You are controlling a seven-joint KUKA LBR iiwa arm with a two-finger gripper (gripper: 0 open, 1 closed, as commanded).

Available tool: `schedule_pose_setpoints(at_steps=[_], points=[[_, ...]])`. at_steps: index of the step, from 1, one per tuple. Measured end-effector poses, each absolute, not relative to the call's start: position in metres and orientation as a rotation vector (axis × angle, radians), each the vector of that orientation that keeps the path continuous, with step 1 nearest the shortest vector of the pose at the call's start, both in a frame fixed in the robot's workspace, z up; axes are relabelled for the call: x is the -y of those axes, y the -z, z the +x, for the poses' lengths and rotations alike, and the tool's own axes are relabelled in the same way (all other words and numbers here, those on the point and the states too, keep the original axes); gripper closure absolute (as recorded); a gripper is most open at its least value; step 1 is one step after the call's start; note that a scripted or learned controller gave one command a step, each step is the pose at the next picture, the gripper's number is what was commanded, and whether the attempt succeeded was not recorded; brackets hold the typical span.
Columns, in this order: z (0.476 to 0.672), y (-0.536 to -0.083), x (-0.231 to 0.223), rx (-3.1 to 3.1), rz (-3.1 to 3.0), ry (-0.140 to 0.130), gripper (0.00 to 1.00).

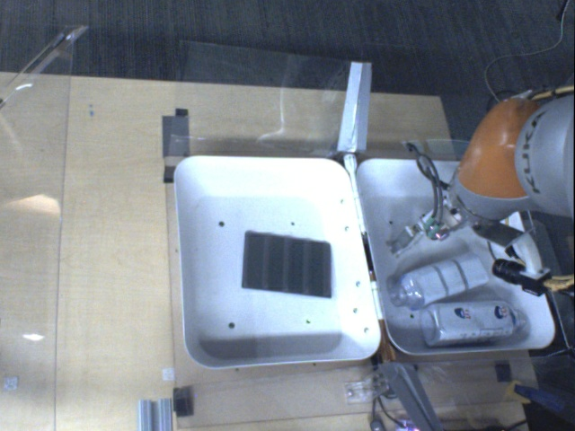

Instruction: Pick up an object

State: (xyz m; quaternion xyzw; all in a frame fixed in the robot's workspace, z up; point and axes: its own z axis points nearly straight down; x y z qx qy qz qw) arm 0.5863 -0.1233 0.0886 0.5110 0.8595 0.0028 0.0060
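The right bin (384, 189) holds a clear plastic bottle (442, 281) lying on its side. In front of it lies a grey cylindrical container (472, 323) with small dark marks. My gripper (429, 230) hangs low over the back middle of this bin, just behind the bottle's upper end; nothing can be made out in it. The grey arm with its orange band (499, 155) covers the bin's back right corner. In the left bin (208, 196) a dark ribbed rectangular pad (287, 264) lies flat near the middle.
A metal post (357, 106) stands behind the seam between the bins. Black clamps (176, 133) sit at the left bin's corners. Cables (526, 277) trail along the right bin's right edge. Bare wooden bench (90, 241) stretches to the left.
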Motion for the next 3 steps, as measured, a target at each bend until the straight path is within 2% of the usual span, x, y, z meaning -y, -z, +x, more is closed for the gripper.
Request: schedule_pose_setpoints(at_steps=[1,2,3], points=[[0.634,-0.088,0.088,-2.550,1.821,-0.008,0.00],[0.559,-0.158,0.107,-2.464,1.940,-0.006,0.00],[0.504,-0.090,0.152,-2.552,1.805,-0.011,0.00]])
